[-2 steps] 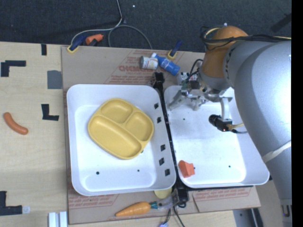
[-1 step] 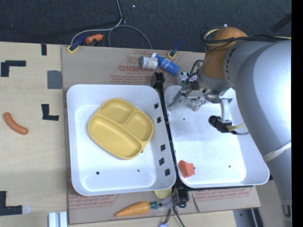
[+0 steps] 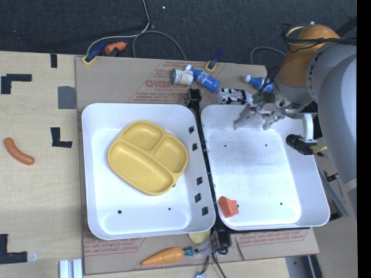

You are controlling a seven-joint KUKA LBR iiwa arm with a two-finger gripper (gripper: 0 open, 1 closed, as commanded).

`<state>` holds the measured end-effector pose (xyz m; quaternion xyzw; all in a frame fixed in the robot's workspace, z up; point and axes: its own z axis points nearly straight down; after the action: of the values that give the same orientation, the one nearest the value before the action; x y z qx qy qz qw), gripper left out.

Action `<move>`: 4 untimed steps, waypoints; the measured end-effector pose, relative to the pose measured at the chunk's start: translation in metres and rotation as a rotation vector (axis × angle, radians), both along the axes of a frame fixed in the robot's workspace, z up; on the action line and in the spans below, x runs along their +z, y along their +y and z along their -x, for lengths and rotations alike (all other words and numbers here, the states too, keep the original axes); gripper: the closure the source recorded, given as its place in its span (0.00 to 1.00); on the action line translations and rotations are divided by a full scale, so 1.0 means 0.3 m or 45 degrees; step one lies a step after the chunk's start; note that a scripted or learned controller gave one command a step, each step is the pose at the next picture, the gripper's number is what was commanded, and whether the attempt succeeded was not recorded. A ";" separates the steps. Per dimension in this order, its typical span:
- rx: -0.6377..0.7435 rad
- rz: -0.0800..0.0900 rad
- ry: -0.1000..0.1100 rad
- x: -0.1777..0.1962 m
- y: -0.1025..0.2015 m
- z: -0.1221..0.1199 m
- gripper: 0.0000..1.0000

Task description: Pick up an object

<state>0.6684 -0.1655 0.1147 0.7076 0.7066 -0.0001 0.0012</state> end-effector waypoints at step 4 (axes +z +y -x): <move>0.007 -0.001 -0.004 -0.098 0.196 -0.009 0.00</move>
<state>0.6711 -0.1066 0.0853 0.7058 0.7084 0.0014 0.0021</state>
